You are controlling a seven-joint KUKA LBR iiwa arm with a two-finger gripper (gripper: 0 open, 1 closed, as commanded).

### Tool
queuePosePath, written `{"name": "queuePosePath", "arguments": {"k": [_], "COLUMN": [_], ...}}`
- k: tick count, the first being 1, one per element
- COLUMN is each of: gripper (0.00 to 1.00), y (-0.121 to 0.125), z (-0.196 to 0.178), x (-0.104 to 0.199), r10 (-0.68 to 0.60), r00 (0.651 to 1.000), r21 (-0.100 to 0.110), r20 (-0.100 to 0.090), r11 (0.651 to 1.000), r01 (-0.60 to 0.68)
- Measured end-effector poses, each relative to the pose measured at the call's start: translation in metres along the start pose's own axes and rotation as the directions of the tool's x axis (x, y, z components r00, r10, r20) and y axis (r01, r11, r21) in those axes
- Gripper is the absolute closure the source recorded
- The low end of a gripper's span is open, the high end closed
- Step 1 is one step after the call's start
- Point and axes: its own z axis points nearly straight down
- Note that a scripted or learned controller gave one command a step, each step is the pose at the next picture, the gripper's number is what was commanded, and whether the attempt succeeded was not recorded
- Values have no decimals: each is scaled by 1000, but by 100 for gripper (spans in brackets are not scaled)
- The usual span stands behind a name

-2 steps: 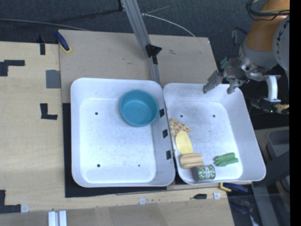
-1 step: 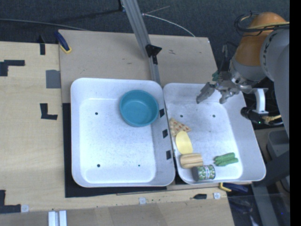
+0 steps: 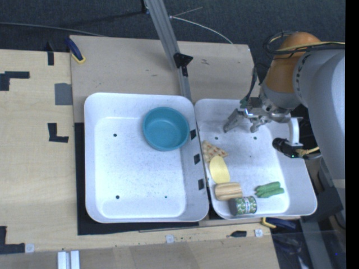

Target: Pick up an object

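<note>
Gripper (image 3: 242, 124): positioned over the upper part of the right bin (image 3: 291, 206); two fingers spread apart, tips angled down and to the left. Nothing sits between them. Whether the tips touch the bin floor cannot be told.
Arm (image 3: 314, 83): grey, with orange band (image 3: 289, 60) above the wrist, entering from the right.
Right bin contents: waffle-patterned piece (image 3: 213, 150) near the left wall; yellow piece (image 3: 219, 170) just below it; tan cylinder (image 3: 228, 190) touching the yellow piece's lower end; green-labelled can (image 3: 245, 205) lying on its side just below the cylinder; green pod-like item (image 3: 269, 189) to the right, apart from the rest.
Separation: all five items lie well below the gripper, none in contact with it.
Left bin (image 3: 112, 200): one blue bowl (image 3: 165, 128), upright, in the upper right corner.
</note>
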Motion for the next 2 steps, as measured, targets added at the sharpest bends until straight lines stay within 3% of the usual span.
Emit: {"name": "queuePosePath", "arguments": {"k": [1,2], "gripper": [0,100], "y": [0,0], "z": [15,3], "x": [1,1], "r10": [0,-2], "r00": [1000,1000], "r21": [-5,-7], "r20": [2,4], "r11": [1000,1000], "r01": [0,2]}}
